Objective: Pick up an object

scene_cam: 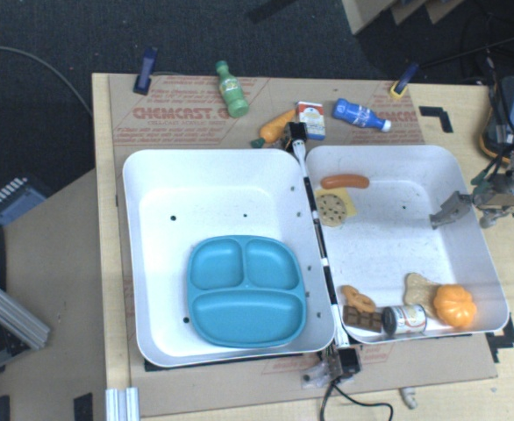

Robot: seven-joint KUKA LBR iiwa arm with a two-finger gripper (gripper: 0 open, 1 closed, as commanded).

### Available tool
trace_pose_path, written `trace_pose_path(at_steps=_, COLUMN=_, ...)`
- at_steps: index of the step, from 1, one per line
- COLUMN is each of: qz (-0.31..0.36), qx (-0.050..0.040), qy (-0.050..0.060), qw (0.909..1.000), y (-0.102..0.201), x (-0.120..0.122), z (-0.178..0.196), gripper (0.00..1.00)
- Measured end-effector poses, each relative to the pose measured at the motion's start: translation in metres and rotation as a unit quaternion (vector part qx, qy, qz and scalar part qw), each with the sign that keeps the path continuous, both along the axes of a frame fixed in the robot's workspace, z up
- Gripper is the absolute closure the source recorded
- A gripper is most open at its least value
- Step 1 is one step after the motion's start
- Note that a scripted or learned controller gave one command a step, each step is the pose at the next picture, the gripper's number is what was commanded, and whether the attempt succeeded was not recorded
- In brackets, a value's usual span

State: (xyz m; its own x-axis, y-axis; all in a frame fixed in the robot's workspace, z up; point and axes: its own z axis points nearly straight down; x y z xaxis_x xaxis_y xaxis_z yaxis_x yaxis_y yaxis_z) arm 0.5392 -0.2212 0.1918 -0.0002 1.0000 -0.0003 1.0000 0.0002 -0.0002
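Reaching from right, gripper low over right bin

Two bins side by side on the bench, with loose items behind them.

The left bin held a divided plate toward its front. In the right bin, a sausage lay at the back with a cookie just before it, near the shared wall. Along the front sat a pretzel, a can and a pumpkin, left to right. Behind the bins lay two bottles, with a carrot and a carton between them. The gripper hung over the right bin's right side.
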Motion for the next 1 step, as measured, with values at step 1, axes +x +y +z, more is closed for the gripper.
trace_pose_path(at_steps=1, qz=0.001, qx=0.0009, qy=0.001, qw=1.0, y=0.0451, x=0.0617, z=-0.0865, gripper=0.0)
